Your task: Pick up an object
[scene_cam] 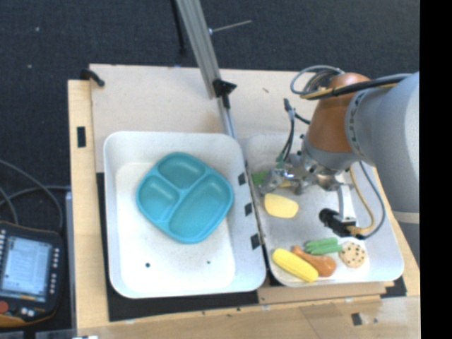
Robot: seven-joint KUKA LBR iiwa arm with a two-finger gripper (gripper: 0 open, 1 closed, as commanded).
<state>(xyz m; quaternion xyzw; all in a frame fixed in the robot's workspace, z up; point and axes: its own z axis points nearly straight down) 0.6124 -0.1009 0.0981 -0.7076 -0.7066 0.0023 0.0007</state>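
Claw (pixel 286 179), state not discernible, above yellow toy (pixel 281 205): judged light, smooth, rounded; best gripped across its narrower width.

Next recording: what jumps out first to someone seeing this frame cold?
The big grey arm with its orange band dominates the right side, bent down over the right bin. Next comes the turquoise divided plate, alone in the middle of the left bin. Then the small toy foods in the right bin: a pale yellow piece just below the claw, and a yellow corn-like piece at the near edge.
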